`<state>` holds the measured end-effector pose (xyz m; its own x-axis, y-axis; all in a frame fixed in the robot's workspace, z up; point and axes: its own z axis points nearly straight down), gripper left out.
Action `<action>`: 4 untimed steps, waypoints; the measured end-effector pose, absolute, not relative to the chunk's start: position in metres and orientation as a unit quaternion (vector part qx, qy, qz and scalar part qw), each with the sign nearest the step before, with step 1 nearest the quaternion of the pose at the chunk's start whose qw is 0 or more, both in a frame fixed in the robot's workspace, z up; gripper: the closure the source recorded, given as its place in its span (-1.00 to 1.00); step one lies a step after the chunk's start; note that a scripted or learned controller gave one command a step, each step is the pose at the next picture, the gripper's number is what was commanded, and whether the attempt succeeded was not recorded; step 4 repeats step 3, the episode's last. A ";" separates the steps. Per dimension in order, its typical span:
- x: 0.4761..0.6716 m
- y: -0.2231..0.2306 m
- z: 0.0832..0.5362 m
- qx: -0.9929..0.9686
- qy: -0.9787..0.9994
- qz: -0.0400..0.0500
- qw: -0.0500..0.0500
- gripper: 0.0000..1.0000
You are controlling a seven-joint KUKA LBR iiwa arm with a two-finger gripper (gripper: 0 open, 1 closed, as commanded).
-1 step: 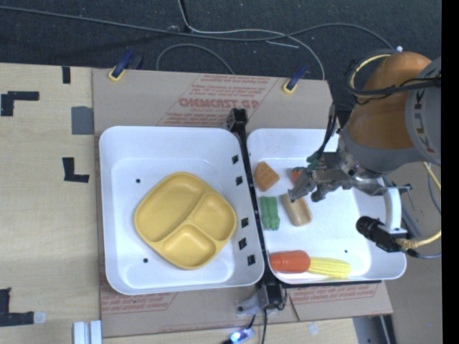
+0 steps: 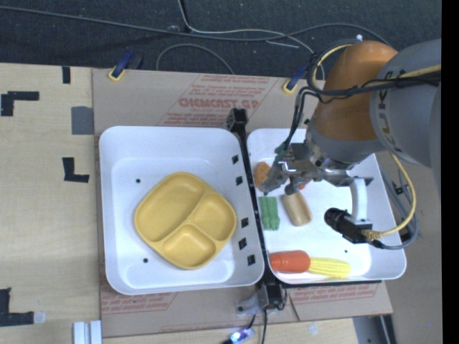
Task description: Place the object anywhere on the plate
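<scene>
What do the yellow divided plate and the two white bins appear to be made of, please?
The plate looks like moulded plastic with a matte finish: uniform yellow, soft rounded compartment ridges, little glare. The bins seem to be thin, smooth white plastic, judging by their rounded corners and faint sheen, though that is uncertain.

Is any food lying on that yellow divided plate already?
No, the yellow divided plastic plate is bare; the toy foods lie in the right white bin.

Camera, single, fixed: you look down on the bench from above at a slant, far enough back to take in both white bins, left bin (image 2: 115, 213) and right bin (image 2: 384, 260), side by side. Arm (image 2: 373, 84) enters from your right.
</scene>
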<state>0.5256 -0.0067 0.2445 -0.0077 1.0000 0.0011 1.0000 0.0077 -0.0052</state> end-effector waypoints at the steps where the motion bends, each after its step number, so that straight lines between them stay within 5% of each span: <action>1: 0.550 0.045 0.245 -0.705 -0.710 0.001 0.002 1.00; 2: 0.574 0.091 0.227 -0.705 -0.709 0.003 0.002 1.00; 3: 0.574 0.089 0.228 -0.706 -0.708 0.003 0.001 -1.00; 4: 0.574 0.089 0.228 -0.706 -0.708 0.003 0.001 -1.00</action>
